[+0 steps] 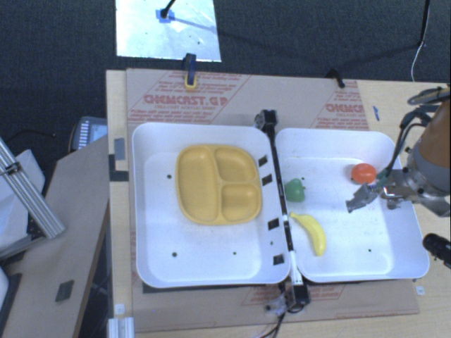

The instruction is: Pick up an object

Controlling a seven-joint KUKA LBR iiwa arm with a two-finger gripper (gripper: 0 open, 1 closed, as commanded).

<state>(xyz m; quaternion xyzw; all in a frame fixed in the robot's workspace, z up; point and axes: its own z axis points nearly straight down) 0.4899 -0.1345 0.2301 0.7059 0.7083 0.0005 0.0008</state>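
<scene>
Gripper: grey two-finger gripper [361, 198] low in the right bin, holding nothing; open or closed, cannot tell.
Far left: yellow plastic tray [217, 184].
Left: green ball [294, 189], yellow banana [313, 232].
Just above: orange ball [363, 172].
Job: nothing picked yet.

Dark carpet floor [56, 48], shiny metal sheet [168, 18] lying far, wooden bench [116, 97] with printed cardboard [232, 97], aluminium rail [28, 196] at left.

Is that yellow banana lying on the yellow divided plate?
No, the banana lies on the floor of the right bin near its left wall, while the yellow divided plate sits in the left bin.
</scene>
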